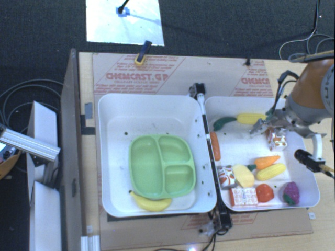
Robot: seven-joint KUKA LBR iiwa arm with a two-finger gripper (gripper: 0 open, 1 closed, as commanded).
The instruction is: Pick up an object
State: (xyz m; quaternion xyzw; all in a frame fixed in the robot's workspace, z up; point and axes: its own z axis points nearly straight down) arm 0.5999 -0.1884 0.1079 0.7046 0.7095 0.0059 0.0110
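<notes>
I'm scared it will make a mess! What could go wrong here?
The end effector hangs over the right bin, close to the corn cob and a small box; it might nudge them instead of grabbing one. The toys lower down sit packed together, like the tomato beside the cartons, so two could shift at once.

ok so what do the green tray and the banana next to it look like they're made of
Green divided tray: looks like moulded plastic, with a smooth, slightly glossy, even pale green surface and rounded compartment ridges.

Banana: probably a plastic toy, given its uniform yellow and soft sheen, with no spots or stem detail visible. Rubber or foam can't be ruled out.

Both lie in the left white bin.
</notes>
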